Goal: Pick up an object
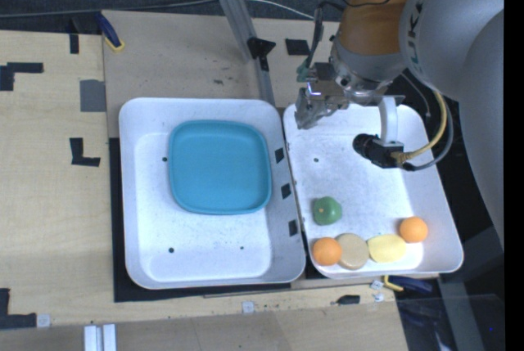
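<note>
We see the grey KUKA arm [458, 38] reaching in over the bench [49, 202], its gripper [311, 114] hanging at the far left corner of the right-hand bin [434, 177], and we cannot tell from this angle whether it stands apart or together; nothing shows in its grasp. We judge the pick to be in its approach stage, with no object lifted yet.

To the gripper's left and toward the near side, the left-hand bin [139, 177] holds a single blue plate [219, 166] lying flat near its middle. The right-hand bin carries the candidates for picking, all of them well apart from the gripper, toward the near edge. A small green object [327, 210] sits alone, closest to the gripper and almost straight toward us from it. Beyond it, along the near wall, we count a row of four: an orange ball [327, 250], a beige round piece [353, 250] touching it, a yellow piece [386, 248] just beside that, and a second orange ball [413, 229] at the row's end, farthest from the gripper.

In our reading, the next move calls for carrying the gripper toward the near side, centring over one piece, then descending; the green object stands free of neighbours, while the crowded row risks a fumbled close
</note>
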Controlling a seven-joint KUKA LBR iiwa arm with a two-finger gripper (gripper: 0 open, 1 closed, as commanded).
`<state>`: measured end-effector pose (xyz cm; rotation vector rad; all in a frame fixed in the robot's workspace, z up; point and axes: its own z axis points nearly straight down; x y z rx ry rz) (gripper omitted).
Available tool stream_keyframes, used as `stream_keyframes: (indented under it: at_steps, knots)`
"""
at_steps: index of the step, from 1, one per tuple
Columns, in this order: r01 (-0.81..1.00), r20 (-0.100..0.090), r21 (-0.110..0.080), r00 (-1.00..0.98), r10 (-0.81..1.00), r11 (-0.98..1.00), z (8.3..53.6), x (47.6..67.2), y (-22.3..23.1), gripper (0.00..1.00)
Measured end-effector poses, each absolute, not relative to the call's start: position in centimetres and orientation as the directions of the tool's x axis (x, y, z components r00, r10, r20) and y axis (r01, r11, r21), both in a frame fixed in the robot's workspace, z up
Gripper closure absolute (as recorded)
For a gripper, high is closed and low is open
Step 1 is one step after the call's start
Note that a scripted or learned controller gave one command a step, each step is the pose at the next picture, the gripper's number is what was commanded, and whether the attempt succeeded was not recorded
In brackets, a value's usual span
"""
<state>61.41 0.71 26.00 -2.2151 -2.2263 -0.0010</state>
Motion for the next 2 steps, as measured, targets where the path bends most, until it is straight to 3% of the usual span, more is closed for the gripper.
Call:
stream_keyframes:
  at_steps: [1, 2]
  knots:
    - [1.0, 0.001, -0.001, -0.004, 1.0, 0.004, 25.7, 61.1, 5.5, 1.0]
    - [1.0, 0.0, -0.001, -0.004, 1.0, 0.004, 24.6, 59.3, 9.5, 1.0]
